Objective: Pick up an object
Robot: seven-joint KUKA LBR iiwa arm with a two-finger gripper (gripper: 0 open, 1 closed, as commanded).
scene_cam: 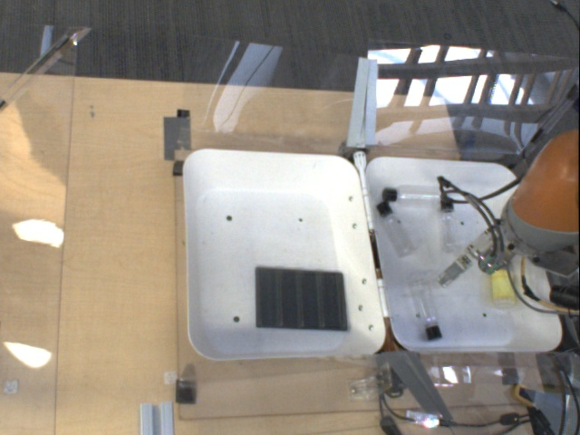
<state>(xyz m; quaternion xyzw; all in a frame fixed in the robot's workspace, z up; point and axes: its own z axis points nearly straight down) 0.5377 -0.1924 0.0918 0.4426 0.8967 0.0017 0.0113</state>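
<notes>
There, over the right bin (410, 308), end effector (458, 268), grip state impossible to tell; flat in left bin (272, 198), black ribbed mat (301, 299).

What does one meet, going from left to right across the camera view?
First the wooden bench → left bin → black ribbed mat lying in it → right bin → hand over that bin → orange band of the arm.

Viewed from overhead at a slant: left bin (272, 188) mid-frame, right bin (507, 329) and arm (548, 193) at right edge.
</notes>
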